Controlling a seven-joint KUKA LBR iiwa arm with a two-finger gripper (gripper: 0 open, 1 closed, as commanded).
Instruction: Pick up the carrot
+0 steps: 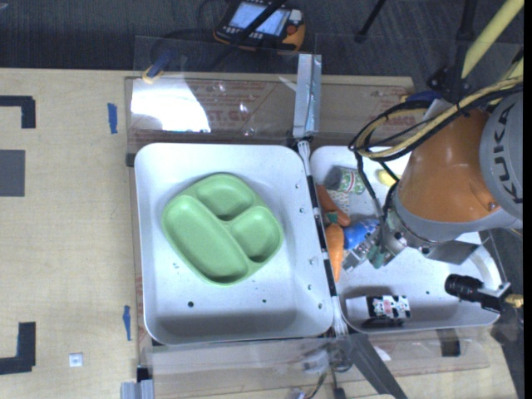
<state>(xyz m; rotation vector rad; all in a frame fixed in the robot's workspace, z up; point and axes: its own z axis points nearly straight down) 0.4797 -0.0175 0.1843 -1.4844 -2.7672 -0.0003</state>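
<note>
The carrot [334, 246] is orange and lies lengthwise along the left wall of the right bin [432, 293], beside the divider. My gripper [371, 253] hangs low over the right bin, just to the right of the carrot and close to it. A small blue object [357, 234] sits between the gripper and the carrot. The grey and orange wrist covers the gripper's tip, and I see nothing held in it.
A green divided plate [223, 227] lies in the left bin [166, 306]. In the right bin, a green-and-white can [347, 180] lies at the back and a black-and-white object [387, 307] near the front wall. The arm's body covers the bin's right half.
</note>
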